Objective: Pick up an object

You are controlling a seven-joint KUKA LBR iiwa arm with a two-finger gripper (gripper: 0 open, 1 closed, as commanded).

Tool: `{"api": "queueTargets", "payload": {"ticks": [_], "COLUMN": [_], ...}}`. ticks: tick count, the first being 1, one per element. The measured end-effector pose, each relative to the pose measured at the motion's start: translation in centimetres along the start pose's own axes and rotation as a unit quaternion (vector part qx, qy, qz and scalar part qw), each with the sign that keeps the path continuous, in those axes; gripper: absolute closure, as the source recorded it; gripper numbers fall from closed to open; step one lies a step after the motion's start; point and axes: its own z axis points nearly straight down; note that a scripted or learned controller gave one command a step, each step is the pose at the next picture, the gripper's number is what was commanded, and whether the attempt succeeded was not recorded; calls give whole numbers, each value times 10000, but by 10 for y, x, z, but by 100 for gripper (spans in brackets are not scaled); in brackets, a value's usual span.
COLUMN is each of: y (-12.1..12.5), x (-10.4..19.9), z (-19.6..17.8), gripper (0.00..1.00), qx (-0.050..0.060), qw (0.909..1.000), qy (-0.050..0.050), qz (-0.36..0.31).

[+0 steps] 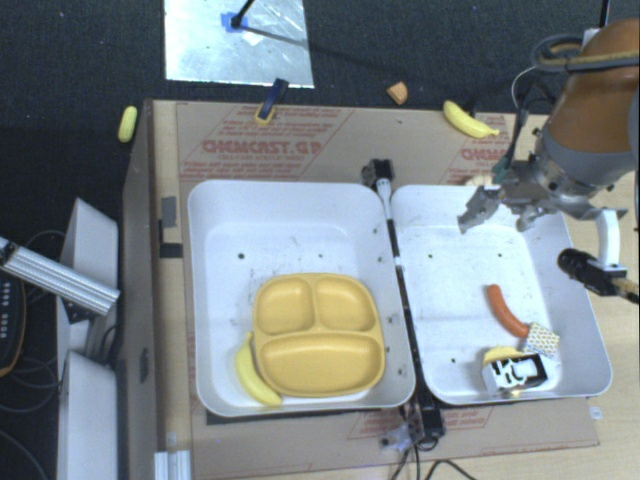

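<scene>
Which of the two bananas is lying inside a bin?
The banana in the left bin, tucked against the yellow divided plate. The other banana lies outside, on the cardboard behind the right bin.

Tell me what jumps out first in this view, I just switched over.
The big yellow divided plate in the left bin, with a banana tucked at its lower left edge. In the right bin, an orange carrot-like stick lies near small items at the front corner, with the gripper above the bin's back edge.
</scene>
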Motion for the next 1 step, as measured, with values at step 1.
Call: {"api": "queueTargets", "payload": {"ticks": [1], "y": [-5], "x": [-86], "z": [72], "gripper": [0], "qx": [7], "qw": [10000], "qy": [-5], "qz": [16]}}
